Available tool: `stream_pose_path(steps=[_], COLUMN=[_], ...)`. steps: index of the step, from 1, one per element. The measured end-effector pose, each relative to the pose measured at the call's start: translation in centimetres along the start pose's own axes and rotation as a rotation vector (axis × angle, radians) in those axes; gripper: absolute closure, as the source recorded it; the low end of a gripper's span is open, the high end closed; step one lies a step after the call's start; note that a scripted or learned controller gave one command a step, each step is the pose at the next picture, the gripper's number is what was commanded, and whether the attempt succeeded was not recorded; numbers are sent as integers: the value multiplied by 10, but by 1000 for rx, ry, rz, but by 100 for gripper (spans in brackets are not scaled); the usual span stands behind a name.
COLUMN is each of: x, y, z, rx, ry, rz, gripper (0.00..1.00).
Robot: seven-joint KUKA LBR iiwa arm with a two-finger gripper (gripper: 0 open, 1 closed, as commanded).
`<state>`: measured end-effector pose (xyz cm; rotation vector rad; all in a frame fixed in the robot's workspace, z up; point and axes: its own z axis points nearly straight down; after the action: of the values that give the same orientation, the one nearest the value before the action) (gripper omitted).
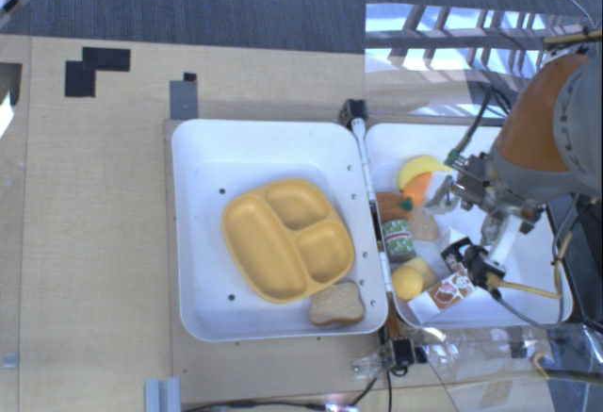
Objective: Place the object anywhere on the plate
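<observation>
We find the yellow divided plate [283,240] bare and the gripper [443,196], its grip unreadable, poised beside the toy carrot [416,189], our likely object, well right of the plate: nothing placed yet.

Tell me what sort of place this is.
Probably a robotics lab: a grey-and-orange robot arm, two shallow white plastic bins on a wooden bench, a yellow divided plastic plate in one.

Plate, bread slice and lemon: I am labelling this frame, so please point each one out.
yellow plate [268,255], camera view, on the bare floor of its large compartment.
bread slice [336,304], camera view, on the middle of its top face.
lemon [408,281], camera view, on its middle.
</observation>
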<state>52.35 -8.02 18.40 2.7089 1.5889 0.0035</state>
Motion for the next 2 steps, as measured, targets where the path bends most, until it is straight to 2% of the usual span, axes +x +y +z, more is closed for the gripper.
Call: stream_pose_path(steps=[1,2], x=[14,3], y=[35,9], z=[3,47], rx=[0,4], ry=[0,-1], rz=[275,446], gripper=[0,0])
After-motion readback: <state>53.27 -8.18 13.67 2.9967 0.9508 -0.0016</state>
